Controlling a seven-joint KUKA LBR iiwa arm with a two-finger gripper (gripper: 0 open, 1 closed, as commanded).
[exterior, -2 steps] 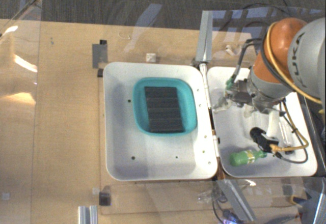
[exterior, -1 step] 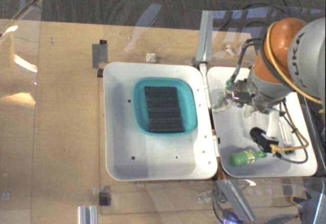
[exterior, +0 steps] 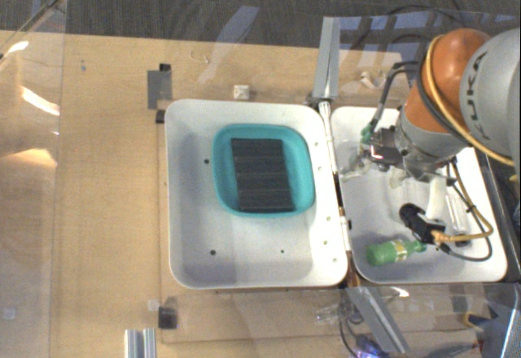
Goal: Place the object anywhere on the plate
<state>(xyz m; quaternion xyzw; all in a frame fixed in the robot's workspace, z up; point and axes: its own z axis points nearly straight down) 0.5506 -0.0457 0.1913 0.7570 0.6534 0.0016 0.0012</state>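
As seen at far left, bare wooden bench (exterior: 81,185). Next, left bin (exterior: 195,259), with a teal plate (exterior: 305,173) toward its far side and a dark ridged slab (exterior: 260,175) flat on that plate. Further right, right bin (exterior: 480,271), with a green bottle-shaped object (exterior: 392,251) on its side near the front wall, well apart from the plate. Beyond it, gripper (exterior: 370,157) over the same bin; impossible to tell its grip.
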